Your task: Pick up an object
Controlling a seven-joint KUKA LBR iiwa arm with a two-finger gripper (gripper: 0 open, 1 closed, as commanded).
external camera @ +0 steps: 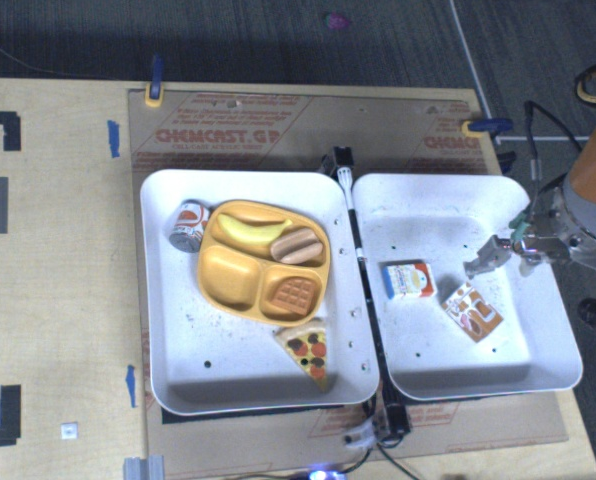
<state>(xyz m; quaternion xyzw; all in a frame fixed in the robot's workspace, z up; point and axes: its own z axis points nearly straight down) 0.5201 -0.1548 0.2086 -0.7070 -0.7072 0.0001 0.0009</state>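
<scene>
My gripper [506, 256] hangs over the right side of the right bin [448, 378], reaching in from the right edge. It looks open, with nothing between its fingers. Just below and left of it, an orange and brown snack packet [473, 313] lies flat on the bin floor. A small blue and white carton [409, 279] lies to the left of the packet, apart from the gripper.
The left bin [178, 368] holds a yellow divided tray [228, 273] bearing a banana [248, 230], a hot dog [298, 247] and a waffle [291, 294]. A can [188, 225] lies at the tray's upper left. A pizza slice [309, 349] lies below the tray.
</scene>
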